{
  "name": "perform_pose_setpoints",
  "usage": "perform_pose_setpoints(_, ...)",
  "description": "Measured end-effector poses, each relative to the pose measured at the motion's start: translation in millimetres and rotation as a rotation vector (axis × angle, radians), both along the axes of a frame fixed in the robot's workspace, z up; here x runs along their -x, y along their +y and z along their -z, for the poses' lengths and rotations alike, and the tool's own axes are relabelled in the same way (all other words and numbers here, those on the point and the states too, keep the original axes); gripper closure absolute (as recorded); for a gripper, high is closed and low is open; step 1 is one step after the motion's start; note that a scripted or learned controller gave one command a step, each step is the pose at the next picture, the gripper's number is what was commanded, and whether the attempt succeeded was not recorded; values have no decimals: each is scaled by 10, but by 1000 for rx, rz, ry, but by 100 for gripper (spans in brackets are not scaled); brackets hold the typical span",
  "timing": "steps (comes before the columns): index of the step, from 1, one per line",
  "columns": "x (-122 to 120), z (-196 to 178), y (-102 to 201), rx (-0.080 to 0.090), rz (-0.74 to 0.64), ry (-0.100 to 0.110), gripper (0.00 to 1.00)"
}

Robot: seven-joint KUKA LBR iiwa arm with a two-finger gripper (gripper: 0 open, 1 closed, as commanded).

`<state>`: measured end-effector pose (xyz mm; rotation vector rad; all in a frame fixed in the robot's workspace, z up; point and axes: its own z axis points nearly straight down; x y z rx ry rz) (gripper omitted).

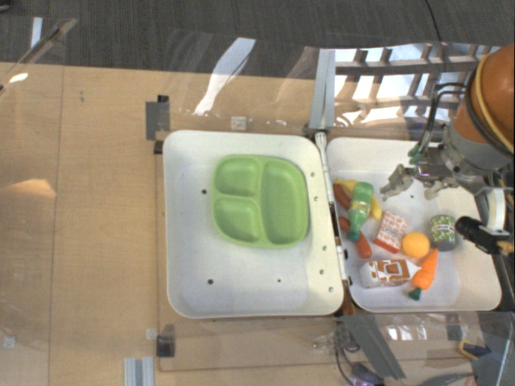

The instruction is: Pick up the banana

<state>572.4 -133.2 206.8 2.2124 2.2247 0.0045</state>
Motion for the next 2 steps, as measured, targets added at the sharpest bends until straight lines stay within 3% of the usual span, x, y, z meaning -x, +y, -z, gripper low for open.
perform_pose_setpoints(1, -396, 1079, 28, 0, -116, -2, 0)
perform_pose_setpoints(2, -420, 959, 41, 1, -119, -9, 100)
